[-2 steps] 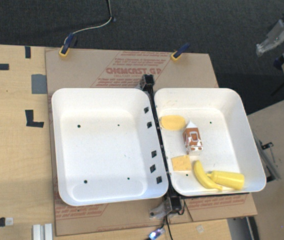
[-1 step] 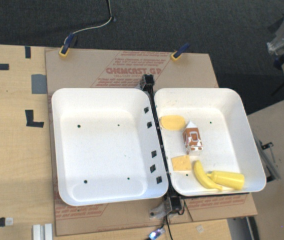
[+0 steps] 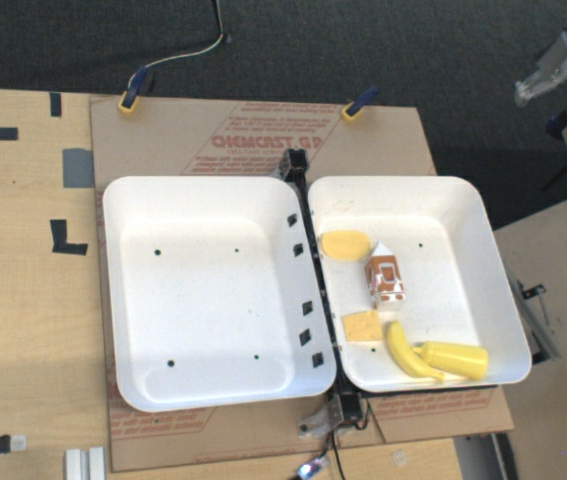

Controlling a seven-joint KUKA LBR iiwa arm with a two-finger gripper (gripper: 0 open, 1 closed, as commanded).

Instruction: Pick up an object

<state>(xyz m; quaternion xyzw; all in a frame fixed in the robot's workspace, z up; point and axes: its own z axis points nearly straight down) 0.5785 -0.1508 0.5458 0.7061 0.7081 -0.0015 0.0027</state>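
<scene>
As it stands: the gripper (image 3: 545, 72) is a blurred grey shape at the far upper right, off the tabletop (image 3: 23, 298) and well apart from both bins.
Grip state: cannot be told, as the shape is too blurred. Nothing is seen held.
Step in hand: judged to be the approach, with no pick yet made.
Task's things: all five lie in the right bin (image 3: 478, 218), toward its left and near sides.
Nearest candidate: the carton (image 3: 385, 279) lies near the bin's middle with bare floor to its right, so it looks the easiest to close on.
Advice: come straight down over the carton's middle and close across its short side. Keep off the disc (image 3: 346, 245) just up-left of it.
Poorer choices: the banana (image 3: 405, 354) and the cylinder (image 3: 455, 359) touch each other near the front wall. A grasp there may catch both or hit the rim.
Further item: the block (image 3: 363, 326) lies flat by the dividing wall, just beside the banana's upper end. It is low and likely hard to grip.
Risk: the carton may tip or slide if the closing is off centre.
Left bin (image 3: 123, 268): a white floor with four dark dots, and no object seen in it.
Under both bins: a board (image 3: 253, 138), held by two clamps (image 3: 131, 96) at its far edge.
</scene>
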